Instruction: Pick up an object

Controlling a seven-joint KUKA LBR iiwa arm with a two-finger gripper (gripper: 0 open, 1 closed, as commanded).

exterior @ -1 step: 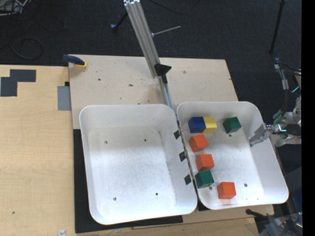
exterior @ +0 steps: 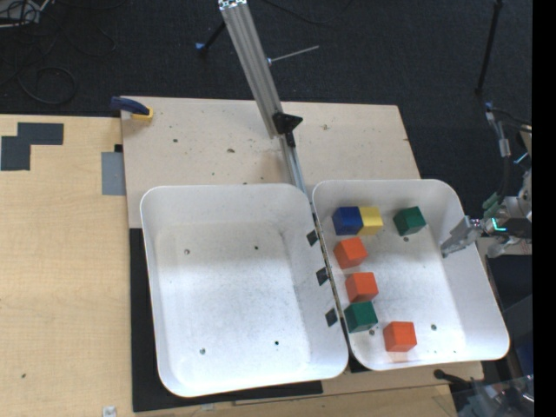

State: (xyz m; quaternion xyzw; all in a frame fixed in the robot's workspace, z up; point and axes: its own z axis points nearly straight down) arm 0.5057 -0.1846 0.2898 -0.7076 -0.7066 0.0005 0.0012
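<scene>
The green cube (exterior: 409,221) lies in the right bin (exterior: 473,298), left of the hand (exterior: 460,237) at the rim; its opening cannot be told

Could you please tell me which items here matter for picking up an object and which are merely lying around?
For the job: claw; right bin; blue cube; yellow cube; green cubes; orange cubes.

Lying about: left bin; blue clamp; aluminium bar.

Gripper (exterior: 459,237) at right bin (exterior: 473,320) rim; blocks (exterior: 356,286) inside, w/ left bin (exterior: 174,233) beside.
</scene>
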